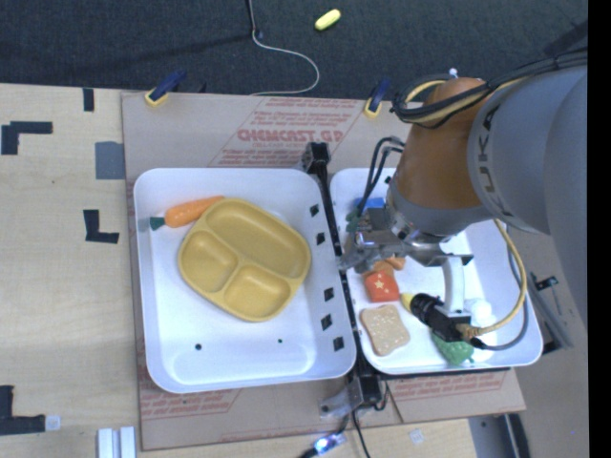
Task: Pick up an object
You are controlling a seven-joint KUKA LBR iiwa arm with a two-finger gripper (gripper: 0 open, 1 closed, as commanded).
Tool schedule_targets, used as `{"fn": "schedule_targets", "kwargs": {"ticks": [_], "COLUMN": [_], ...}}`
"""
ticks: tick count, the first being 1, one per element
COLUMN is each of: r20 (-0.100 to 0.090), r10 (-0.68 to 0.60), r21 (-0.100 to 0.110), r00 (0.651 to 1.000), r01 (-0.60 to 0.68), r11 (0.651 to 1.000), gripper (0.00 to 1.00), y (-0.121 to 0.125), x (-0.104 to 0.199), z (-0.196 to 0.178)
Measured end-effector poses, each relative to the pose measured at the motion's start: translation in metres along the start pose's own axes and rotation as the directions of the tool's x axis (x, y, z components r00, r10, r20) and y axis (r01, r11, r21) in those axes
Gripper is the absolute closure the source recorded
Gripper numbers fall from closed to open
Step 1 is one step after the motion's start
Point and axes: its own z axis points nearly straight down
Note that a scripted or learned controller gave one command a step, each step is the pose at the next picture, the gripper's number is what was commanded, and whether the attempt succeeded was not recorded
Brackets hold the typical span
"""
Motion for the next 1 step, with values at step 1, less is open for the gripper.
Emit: {"fn": "schedule_targets", "kwargs": {"ticks": [1], "r20": [0.001], "r10": [0.001], "r21": [0.001], "r00": [1.000], "r01": [-0.001], "r11": [1.000], "gripper": [1.00], "y": [-0.0150], "x": [0.0057], "z": [-0.0002]}}
